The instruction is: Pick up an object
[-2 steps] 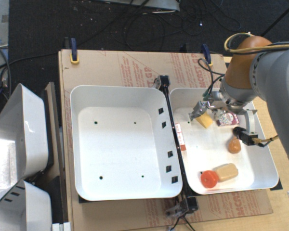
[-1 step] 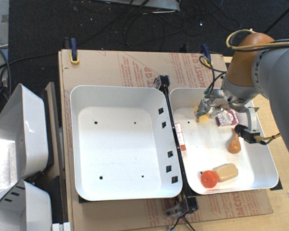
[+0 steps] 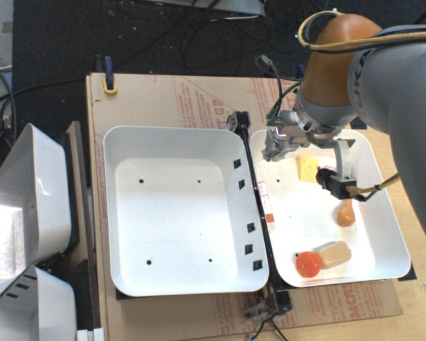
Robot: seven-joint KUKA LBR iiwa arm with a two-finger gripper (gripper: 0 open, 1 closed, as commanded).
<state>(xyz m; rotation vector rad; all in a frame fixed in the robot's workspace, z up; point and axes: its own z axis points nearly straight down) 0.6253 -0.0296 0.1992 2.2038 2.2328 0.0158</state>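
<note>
The right bin (image 3: 383, 190) holds several small objects. A yellow block (image 3: 309, 168) lies near its back, an orange piece (image 3: 346, 214) sits mid-right, and a red round object (image 3: 309, 263) rests against a beige block (image 3: 334, 253) at the front. My gripper (image 3: 303, 155) hangs over the back of this bin, right above the yellow block and partly covering it. The grey arm with its orange band (image 3: 341, 55) comes in from the upper right. Nothing is visibly lifted.
The left bin (image 3: 177, 204) stands beside the right one, parted from it by a black divider strip (image 3: 252, 204). Both rest on a cardboard sheet (image 3: 170, 94). More white bins (image 3: 28, 197) stand off the bench at far left. Cables lie behind.
</note>
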